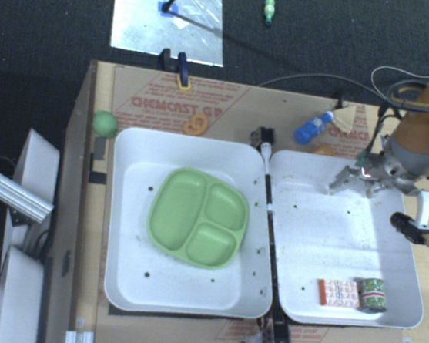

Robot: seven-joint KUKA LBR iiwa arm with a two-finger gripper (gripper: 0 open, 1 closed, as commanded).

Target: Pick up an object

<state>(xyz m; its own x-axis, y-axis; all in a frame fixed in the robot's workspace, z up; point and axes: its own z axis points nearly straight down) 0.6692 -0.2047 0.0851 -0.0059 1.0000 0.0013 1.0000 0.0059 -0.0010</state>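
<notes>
In the right bin, near its front right corner, lies a small red-and-white box. A green patterned can rests on its side right next to the box. A green divided plate sits in the middle of the left bin. My gripper hangs over the back right part of the right bin, far from the box and can. Its two grey fingers are spread open with nothing between them.
Behind the bins, the cardboard bench top carries a blue bottle, an orange ring and a green ball. A black-tipped part with a white tube juts over the right bin's right side.
</notes>
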